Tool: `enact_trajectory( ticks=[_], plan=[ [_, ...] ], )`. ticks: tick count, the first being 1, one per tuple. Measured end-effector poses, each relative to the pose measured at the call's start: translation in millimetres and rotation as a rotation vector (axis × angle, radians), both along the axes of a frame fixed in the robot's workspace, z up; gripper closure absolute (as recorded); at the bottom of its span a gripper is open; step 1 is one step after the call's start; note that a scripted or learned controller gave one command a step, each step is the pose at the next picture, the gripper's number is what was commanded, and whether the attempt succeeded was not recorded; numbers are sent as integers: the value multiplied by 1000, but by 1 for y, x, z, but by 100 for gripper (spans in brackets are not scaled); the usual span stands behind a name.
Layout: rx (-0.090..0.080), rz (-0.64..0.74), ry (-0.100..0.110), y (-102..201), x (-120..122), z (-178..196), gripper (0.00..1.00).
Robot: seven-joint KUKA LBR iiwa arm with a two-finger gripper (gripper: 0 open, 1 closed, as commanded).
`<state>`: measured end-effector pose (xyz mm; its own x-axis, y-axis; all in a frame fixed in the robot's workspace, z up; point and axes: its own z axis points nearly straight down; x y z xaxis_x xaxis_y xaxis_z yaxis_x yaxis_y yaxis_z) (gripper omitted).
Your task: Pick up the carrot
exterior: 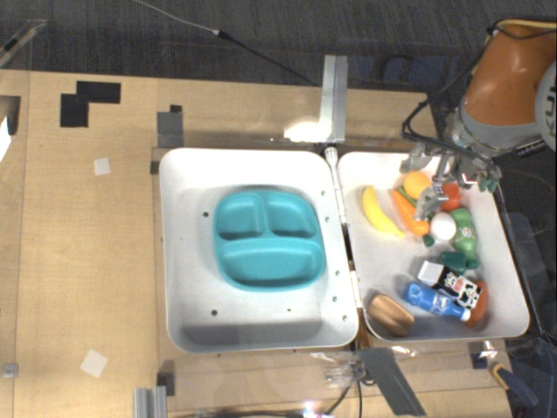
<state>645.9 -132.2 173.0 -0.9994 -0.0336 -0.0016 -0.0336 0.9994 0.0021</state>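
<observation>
The carrot [407,213] is a short orange stick lying at a slant in the right bin [513,299], between the banana [380,212] and a white egg [444,226]. My gripper [432,200] hangs low over the bin's far part, right beside the carrot's far right end and in front of an orange fruit [416,184]. The gripper's body hides part of the things below it, and nothing can be made out in its hold.
A red fruit [451,196], green pieces [465,238], a blue bottle [431,301], a small patterned box [459,286] and a brown bread roll [391,313] crowd the right bin. The left bin [187,233] holds a teal divided plate [265,238].
</observation>
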Motion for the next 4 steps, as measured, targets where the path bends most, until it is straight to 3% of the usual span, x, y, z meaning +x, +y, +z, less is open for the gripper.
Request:
enact_trajectory(
  ticks=[1,2,3,4],
  plan=[
    [-3,54,-14,35,-1,-84,0],
    [-2,-152,-12,17,-76,-83,0],
    [-2,-146,-23,18,-72,-70,100],
    [-3,-140,-34,19,-68,-57,100]
  ],
)
